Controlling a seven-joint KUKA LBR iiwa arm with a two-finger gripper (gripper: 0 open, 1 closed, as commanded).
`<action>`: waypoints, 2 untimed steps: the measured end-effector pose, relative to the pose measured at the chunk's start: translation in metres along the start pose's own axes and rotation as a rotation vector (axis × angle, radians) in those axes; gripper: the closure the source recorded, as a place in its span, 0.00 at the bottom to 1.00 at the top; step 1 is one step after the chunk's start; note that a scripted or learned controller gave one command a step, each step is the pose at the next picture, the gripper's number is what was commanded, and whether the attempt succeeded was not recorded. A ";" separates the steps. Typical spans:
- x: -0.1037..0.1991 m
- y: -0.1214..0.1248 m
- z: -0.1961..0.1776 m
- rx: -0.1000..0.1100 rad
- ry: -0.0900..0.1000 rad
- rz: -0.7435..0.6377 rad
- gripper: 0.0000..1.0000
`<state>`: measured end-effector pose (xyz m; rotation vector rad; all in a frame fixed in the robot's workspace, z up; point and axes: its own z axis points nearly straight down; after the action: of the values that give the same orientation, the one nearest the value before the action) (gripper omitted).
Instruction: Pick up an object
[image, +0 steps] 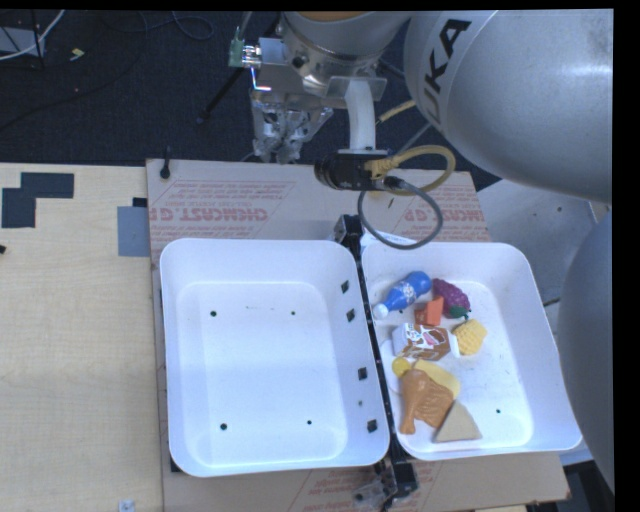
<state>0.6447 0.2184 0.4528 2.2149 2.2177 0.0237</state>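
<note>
The right bin (520, 290) holds several toy foods in a cluster. A blue bottle (408, 291) lies at the top, with purple grapes (451, 296) and a small orange piece (431, 311) beside it. Below them are a yellow corn piece (469, 336), a brown and white item (426, 343), an orange drumstick (423, 400) and a tan wedge (458, 425). My gripper (283, 135) hangs high at the top of the view, beyond the far rim of the left bin and well away from the toys. Nothing shows between its fingers.
The left bin (180, 300) stands beside the right one on a cardboard sheet (230, 205). A black camera with a yellow cable (400, 160) hangs off the wrist above the bins' far edge. The grey arm (530, 90) covers the upper right.
</note>
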 end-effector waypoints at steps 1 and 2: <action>0.016 -0.006 0.174 0.035 -0.011 -0.001 1.00; 0.026 -0.060 0.007 0.003 0.002 -0.002 1.00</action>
<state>0.5843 0.2446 0.4447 2.2155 2.2221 0.0226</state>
